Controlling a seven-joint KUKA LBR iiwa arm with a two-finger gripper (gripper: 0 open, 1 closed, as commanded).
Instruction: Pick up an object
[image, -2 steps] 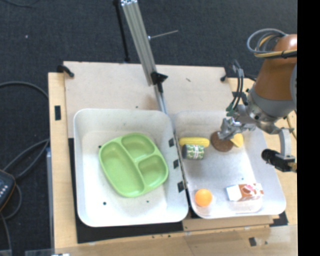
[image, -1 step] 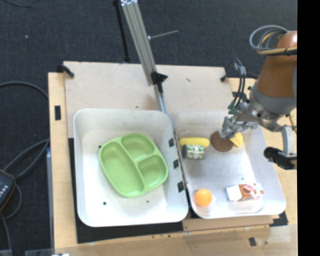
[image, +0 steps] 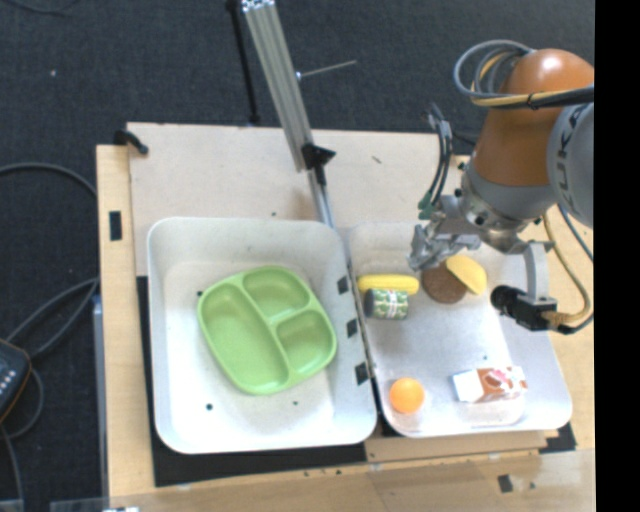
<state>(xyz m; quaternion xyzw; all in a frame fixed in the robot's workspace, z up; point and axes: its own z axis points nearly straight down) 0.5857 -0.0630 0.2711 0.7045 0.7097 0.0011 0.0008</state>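
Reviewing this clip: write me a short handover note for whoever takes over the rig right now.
Gripper: low over the far end of the right white bin, beside the brown round object and yellow wedge-shaped piece; nothing visibly held.
Right bin also holds: yellow-lidded small green jar lying by the left wall, orange ball near the front, red-and-white small carton front right.
Left white bin: green three-compartment plastic tray.
Done: no pick visible.
Left: grasp and lift one object, likely the brown one.

One fixed camera looks down at a slant on both white bins (image: 160, 300), arm (image: 525, 120) entering right.
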